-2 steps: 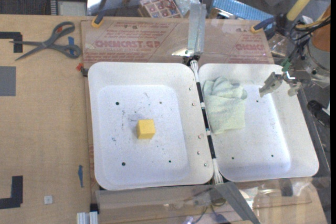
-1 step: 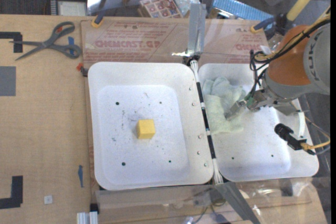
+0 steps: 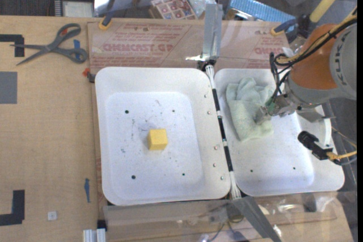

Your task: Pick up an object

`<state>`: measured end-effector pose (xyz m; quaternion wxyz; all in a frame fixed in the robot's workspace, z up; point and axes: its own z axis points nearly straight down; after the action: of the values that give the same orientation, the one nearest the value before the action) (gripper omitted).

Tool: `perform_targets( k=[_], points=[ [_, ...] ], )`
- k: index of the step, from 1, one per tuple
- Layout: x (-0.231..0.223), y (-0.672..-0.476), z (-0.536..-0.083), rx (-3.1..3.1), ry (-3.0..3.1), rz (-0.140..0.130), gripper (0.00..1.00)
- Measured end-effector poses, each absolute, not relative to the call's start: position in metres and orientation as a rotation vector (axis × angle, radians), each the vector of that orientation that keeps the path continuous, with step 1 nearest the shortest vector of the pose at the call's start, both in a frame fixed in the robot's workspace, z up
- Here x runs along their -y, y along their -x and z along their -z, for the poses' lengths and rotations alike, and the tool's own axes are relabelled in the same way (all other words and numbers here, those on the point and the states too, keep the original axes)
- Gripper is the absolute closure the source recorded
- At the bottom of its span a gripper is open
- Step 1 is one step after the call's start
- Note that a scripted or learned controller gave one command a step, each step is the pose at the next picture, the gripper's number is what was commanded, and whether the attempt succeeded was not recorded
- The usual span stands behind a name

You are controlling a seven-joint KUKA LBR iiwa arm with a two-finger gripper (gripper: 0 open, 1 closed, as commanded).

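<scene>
— Nearest the lens: front rim of the left bin [image 3: 164,200], white, shallow, speckled with dark flecks. And inside?

— A yellow block [image 3: 158,139], alone near the middle of the floor. Well off to the left of the gripper [image 3: 265,114], across the divider between the two bins. Not touched by anything.

— And the gripper itself?

— Down inside the right bin [image 3: 283,175], at the end of the grey arm [image 3: 317,73] with the orange band above the wrist. Tip pressed against the right edge of a pale green cloth [image 3: 247,107].

— Clamped on the cloth?

— Cannot tell. Tips too small and dark, lost against the folds. Touching or just at the cloth's edge, no more certain than that.

— The cloth's position?

— Crumpled, bunched in the far left part of the right bin, directly left of the gripper and spreading away from it toward the divider. Lying on the bin floor, not lifted clear as far as can be seen.

— Anything else close by?

— Black cables [image 3: 278,68] looping just behind the gripper, up along the wrist. A small black fitting [image 3: 312,143] on the arm, nearer the lens than the gripper and to its right.

— Farther off?

— Scissors [image 3: 57,47] with grey handles, flat on the wooden bench [image 3: 45,139], far left of the gripper and beyond the left bin's far corner.
</scene>
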<state>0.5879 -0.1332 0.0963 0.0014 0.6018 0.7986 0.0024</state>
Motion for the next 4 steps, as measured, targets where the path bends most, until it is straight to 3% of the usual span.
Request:
perform_targets(
  k=[1,2,3,4],
  points=[
    [0.061,-0.599,-0.181,-2.361,-2.076,0.005,1.0],
    [0.054,-0.579,-0.313,-2.27,-2.176,0.008,1.0],
    [0.076,-0.53,-0.212,-2.199,-2.25,0.007,1.0],
    [0.104,-0.633,-0.15,-2.081,-2.355,0.006,1.0]
  ],
)
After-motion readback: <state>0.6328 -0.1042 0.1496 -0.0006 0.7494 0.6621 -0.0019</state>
